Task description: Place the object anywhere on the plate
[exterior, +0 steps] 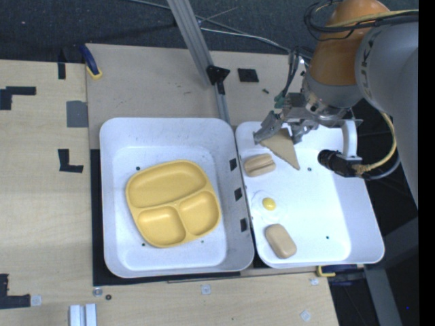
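Note:
A yellow three-compartment plate [173, 201] lies in the left bin [115, 141]. In the right bin [340, 209] a tan wedge [288, 152] lies near the back left corner. My gripper [280, 136] is low over the wedge's upper end and open, one finger on each side of it. The wedge looks to be resting on the bin floor. Just left of it is a tan roll [258, 164]. A small yellow piece [269, 203] and a second tan roll [280, 240] lie closer to the front.
A metal pole [197, 46] slants down to the gap between the bins at the back. The bins' adjoining walls [236, 182] lie between the wedge and the plate. A black cable fitting [336, 161] hangs right of the gripper.

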`<state>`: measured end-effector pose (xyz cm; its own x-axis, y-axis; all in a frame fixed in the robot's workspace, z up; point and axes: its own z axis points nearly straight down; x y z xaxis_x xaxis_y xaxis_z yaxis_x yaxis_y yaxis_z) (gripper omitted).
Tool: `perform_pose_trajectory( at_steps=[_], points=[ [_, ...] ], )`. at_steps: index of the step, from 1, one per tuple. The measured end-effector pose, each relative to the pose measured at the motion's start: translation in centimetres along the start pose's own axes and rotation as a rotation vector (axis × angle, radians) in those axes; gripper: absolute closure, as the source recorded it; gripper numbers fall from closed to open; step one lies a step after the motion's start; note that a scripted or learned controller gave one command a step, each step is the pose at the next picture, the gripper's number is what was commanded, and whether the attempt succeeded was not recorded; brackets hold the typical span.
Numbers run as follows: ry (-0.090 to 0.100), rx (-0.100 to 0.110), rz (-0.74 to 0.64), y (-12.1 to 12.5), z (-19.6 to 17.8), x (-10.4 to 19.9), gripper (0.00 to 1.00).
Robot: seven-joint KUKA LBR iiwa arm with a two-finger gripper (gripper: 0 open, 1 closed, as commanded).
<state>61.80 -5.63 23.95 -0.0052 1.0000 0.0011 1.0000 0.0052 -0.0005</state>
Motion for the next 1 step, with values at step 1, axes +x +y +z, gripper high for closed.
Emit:
perform_pose_trajectory(
  at_steps=[1],
  points=[
    [-0.002, 0.001, 0.003, -0.01, 1.26, 4.94, 1.0]
  ],
)
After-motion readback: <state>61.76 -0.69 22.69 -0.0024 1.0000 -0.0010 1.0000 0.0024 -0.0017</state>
